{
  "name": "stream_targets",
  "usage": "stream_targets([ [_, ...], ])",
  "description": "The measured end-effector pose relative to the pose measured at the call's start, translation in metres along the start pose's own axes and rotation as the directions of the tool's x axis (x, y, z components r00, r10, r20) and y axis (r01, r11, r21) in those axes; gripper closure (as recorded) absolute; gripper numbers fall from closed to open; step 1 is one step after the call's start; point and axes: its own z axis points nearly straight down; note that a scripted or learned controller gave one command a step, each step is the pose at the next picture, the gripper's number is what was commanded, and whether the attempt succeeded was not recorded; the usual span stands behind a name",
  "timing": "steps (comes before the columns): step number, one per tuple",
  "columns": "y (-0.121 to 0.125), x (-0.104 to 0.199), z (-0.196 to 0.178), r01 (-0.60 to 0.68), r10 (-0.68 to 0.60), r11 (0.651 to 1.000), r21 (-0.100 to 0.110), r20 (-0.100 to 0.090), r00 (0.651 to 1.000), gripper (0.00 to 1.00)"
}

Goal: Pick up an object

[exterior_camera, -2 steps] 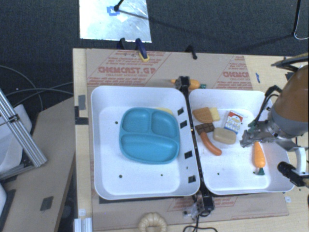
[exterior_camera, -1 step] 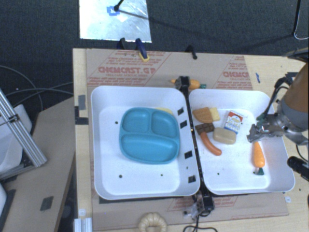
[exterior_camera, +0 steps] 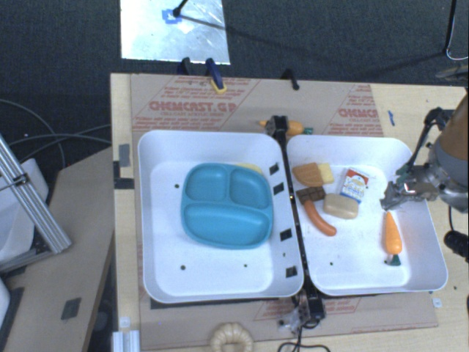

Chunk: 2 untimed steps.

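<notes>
Currently the end effector (exterior_camera: pixel 392 199) hovers above the toy carrot (exterior_camera: pixel 392 233); finger state cannot be determined. Misalignment could nudge the carrot aside.

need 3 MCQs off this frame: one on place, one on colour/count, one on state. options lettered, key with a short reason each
1. Where does the blue divided plate lie?
A. left bin
B. right bin
C. on the bench outside the bins

2. What colour is the carrot's body?
A. purple
B. orange
C. white

3. How does the gripper stand relative to the carrot?
A. far off over the left bin
B. above the carrot's upper end, in the right bin
C. outside both bins

Key: 1 A, the plate sits inside the left bin. 2 B, its body is orange, with a green tip at the lower end. 3 B, the gripper hangs over the right bin, just above the carrot's top.
</notes>
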Motion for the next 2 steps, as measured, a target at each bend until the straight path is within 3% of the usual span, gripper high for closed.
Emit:
stream_targets([
  [2,0.028,0.115,-0.015,0.006,-0.006,1.0,0.002,-0.003,1.0,1.0],
])
